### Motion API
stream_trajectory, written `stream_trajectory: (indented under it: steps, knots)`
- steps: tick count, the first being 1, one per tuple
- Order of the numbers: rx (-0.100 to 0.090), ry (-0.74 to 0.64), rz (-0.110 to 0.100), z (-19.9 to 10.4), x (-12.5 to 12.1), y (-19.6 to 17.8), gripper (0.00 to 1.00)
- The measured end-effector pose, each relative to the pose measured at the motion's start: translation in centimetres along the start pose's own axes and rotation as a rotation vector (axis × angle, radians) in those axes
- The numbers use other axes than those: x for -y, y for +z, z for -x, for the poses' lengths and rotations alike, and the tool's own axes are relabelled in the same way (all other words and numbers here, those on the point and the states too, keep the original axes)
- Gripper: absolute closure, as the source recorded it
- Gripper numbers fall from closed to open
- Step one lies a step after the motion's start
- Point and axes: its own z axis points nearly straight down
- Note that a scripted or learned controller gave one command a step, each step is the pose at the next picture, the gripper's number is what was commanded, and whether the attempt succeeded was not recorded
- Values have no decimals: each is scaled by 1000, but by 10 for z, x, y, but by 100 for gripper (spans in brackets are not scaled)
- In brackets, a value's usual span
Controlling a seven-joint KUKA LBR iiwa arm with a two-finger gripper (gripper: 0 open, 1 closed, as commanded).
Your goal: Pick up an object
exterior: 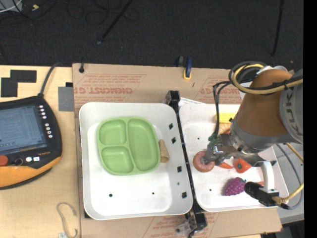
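On a cardboard-covered bench (124, 81) against dark carpet, the gripper (214, 154) (finger spread impossible to tell) hovers in the right bin (198, 120) touching a pinkish round object (202, 162), near purple grapes (234, 187).

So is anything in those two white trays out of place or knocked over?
Nothing looks spilled or broken. One small oddity: a brown cork-like piece lies against the right edge of the green divided plate in the left bin, not in any compartment. The purple grapes lie loose in the right bin.
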Motion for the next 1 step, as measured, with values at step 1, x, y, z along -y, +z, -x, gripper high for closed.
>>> stream_trajectory:
  steps: [1]
  knots:
    - [0, 2, 1, 1, -7, -2, 100]
